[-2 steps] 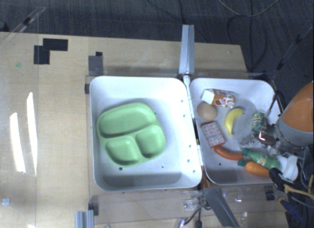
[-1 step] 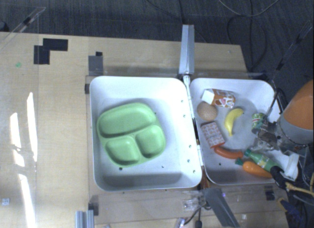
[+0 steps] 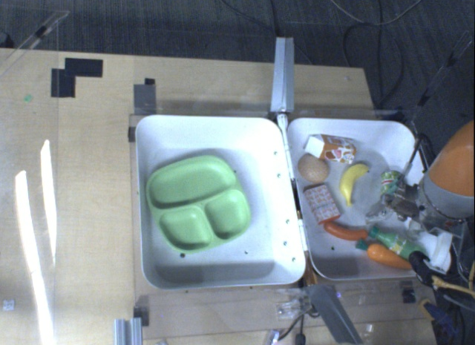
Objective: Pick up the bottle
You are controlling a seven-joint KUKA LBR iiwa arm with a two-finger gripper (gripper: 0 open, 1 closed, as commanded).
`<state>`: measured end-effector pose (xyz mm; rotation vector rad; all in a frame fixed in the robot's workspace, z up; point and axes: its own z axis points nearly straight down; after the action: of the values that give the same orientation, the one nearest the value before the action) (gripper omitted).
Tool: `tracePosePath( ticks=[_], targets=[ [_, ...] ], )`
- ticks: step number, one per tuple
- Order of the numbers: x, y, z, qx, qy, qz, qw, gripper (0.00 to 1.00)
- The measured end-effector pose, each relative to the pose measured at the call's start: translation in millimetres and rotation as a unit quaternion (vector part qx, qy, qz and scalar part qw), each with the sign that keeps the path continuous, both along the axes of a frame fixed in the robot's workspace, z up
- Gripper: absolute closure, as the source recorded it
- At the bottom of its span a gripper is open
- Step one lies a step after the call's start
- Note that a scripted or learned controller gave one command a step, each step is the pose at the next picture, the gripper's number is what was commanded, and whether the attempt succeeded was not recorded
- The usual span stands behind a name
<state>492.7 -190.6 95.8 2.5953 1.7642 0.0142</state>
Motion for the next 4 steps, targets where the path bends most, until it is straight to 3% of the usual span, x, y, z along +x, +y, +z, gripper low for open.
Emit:
tracePosePath(
  ticks=[1, 2, 3, 4],
  targets=[
    [-1.8, -3.5, -8.0, 0.0021, 0.002, -0.008, 1.0, 0.0],
    [0.6, -3.0, 0.1, 0.0007, 0.001, -0.005, 1.0, 1.0],
    [0.5, -3.0, 0.0, 0.0008, 0.001, -0.005, 1.0, 0.0],
    [-1.6, -2.8, -8.0, 0.0021, 0.001, -0.037, 0.9993, 0.0]
  ],
)
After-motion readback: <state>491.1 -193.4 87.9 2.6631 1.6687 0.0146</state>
